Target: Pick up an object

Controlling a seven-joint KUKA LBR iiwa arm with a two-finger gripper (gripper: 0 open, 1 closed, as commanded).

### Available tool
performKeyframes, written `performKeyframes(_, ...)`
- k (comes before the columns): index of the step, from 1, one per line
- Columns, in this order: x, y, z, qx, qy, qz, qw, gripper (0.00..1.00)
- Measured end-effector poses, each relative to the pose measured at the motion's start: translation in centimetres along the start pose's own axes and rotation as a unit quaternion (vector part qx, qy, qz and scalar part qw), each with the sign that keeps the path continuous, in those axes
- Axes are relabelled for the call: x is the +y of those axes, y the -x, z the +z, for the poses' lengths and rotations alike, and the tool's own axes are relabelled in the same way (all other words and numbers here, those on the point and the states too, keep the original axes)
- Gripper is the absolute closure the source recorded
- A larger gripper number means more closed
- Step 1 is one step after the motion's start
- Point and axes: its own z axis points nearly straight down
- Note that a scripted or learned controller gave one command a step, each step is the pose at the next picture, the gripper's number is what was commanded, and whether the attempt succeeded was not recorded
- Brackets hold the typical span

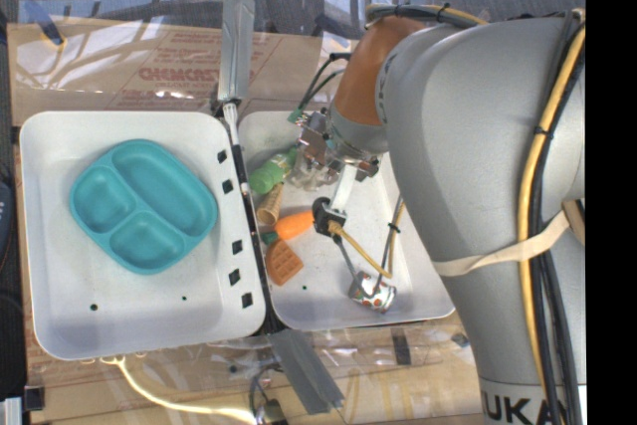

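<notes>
The right bin [413,309] holds several small toy foods: a green piece [265,178], a tan cone-like piece [270,204], an orange carrot [293,227] and a brown waffle-like piece [284,264]. A small metal and red item [370,292] lies near the bin's front edge. My gripper [311,164] hangs low over the back left of this bin, just right of the green piece and above the carrot. The wrist and arm hide the fingertips, and nothing shows between them.
The left bin [60,314] carries a teal divided plate [144,204]. A grey divider with black clips [239,214] runs between the bins. The big grey arm [478,184] covers the right bin's right side. Cardboard [129,65] lies behind the bins.
</notes>
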Motion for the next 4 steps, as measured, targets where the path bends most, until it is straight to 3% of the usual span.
performKeyframes(1, 2.4, -2.4, -9.6, 0.0, 0.002, -0.13, 0.9916, 1.0)
performKeyframes(2, 4.2, 1.2, -4.1, -0.001, -0.004, 0.071, 0.9975, 1.0)
performKeyframes(3, 1.2, -0.1, 0.6, 0.0, -0.001, 0.22, 0.9756, 1.0)
performKeyframes(4, -0.8, -6.6, -9.7, 0.003, 0.001, 0.282, 0.9594, 1.0)
